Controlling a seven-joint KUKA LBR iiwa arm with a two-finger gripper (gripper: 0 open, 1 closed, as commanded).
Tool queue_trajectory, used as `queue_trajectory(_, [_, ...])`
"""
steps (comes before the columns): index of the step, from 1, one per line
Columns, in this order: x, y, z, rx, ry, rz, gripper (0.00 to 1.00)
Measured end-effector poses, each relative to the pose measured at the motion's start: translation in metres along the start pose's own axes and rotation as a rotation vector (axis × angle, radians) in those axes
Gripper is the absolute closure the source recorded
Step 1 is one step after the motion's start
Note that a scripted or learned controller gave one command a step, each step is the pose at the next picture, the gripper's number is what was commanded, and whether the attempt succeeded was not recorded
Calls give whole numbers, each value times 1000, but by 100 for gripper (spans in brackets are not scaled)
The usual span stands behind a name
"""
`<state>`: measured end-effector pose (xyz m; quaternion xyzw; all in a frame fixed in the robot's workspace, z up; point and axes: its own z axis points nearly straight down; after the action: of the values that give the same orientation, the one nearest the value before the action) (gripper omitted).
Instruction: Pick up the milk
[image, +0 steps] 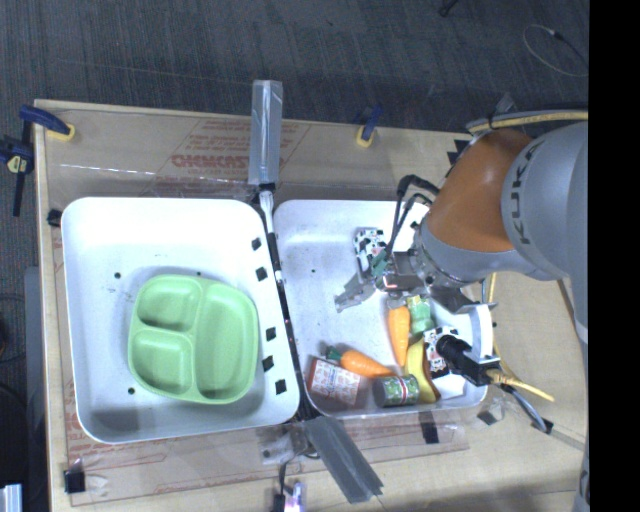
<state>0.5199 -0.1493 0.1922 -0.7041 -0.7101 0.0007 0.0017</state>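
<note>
- Your counter (150, 150) carries two shallow white bins side by side, with a blue clamp (47, 122) at its far left corner.
- Left bin (90, 230): you have one green divided plate (194, 339), three compartments, lying flat near the middle.
- Divider (270, 270) between the bins: a row of small black clips runs along it.
- Right bin (320, 240), near edge: you see a red-labelled can (333, 381) on its side, a carrot (362, 362) touching it, then a green-labelled can (399, 390) and a banana (420, 375) just beside that.
- Right bin, middle: a second carrot (399, 333) lies lengthwise, next to a small green item I cannot identify.
- Milk (371, 248): a small white carton with black patches, tilted, toward the far side of the right bin, touching the fingers.
- Gripper (368, 277): it reaches in from the right at the milk; its grey fingers (352, 292) point down-left. You cannot tell from this view whether they are wide, narrow or around the carton.
- Arm (520, 210): grey with an orange band, over the bin's right side.
</note>
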Motion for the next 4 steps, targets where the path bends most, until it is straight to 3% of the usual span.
queue_trajectory(1, [-36,97,42,-1,-1,173,0])
queue_trajectory(2, [-49,110,85,-21,-6,187,0])
queue_trajectory(3, [-52,113,68,-32,-14,182,100])
queue_trajectory(4, [-51,113,69,-32,-12,181,0])
